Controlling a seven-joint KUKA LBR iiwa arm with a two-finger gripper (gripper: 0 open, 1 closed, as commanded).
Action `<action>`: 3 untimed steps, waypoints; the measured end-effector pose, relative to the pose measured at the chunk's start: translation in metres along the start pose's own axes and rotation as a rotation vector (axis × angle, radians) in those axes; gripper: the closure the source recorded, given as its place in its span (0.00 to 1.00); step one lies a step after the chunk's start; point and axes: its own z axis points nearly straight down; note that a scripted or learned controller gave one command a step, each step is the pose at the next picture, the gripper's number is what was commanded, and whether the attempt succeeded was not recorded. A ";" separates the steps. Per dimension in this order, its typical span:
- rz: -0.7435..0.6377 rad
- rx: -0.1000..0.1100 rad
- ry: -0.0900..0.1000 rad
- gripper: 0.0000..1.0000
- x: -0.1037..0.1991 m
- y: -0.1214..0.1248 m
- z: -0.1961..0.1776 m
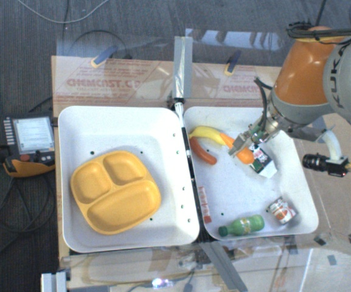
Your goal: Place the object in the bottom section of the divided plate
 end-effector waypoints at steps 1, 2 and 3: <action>-0.035 0.000 0.004 1.00 0.077 -0.014 0.010; -0.298 0.000 0.004 1.00 0.161 0.042 0.039; -0.452 -0.028 -0.018 1.00 0.193 0.086 0.121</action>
